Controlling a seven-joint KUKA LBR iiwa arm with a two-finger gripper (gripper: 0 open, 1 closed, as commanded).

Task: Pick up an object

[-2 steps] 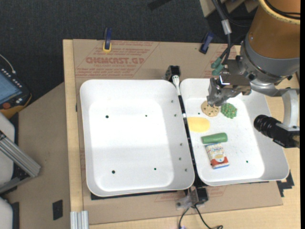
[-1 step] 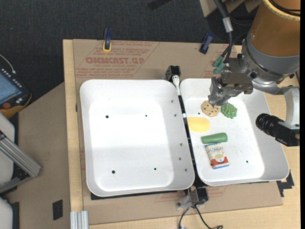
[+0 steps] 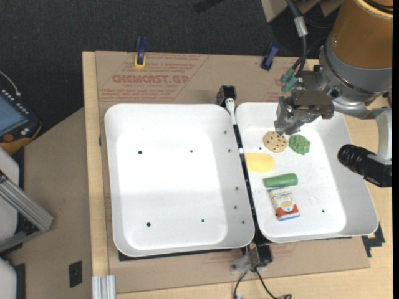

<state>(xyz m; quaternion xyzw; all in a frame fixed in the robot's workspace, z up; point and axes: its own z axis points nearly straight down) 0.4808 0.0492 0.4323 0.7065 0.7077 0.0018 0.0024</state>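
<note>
The right bin (image 3: 349, 223) holds several small items. A tan round cookie with dark chips (image 3: 274, 142) lies near its upper middle, with a bumpy green piece (image 3: 300, 144) just to its right. Below them sit a yellow oval (image 3: 259, 162), a green cylinder (image 3: 280, 180) and a small red and white carton (image 3: 285, 204). My gripper (image 3: 285, 126) hangs just above the gap between the cookie and the bumpy green piece, its tips close over the cookie's upper right edge. Nothing shows between its tips.
The left bin (image 3: 124, 123) stands beside the right one, their rims meeting along a black divider (image 3: 240, 154). Both rest on a brown board (image 3: 156, 73) with blue clips at its far edge. The arm's bulk fills the upper right.
</note>
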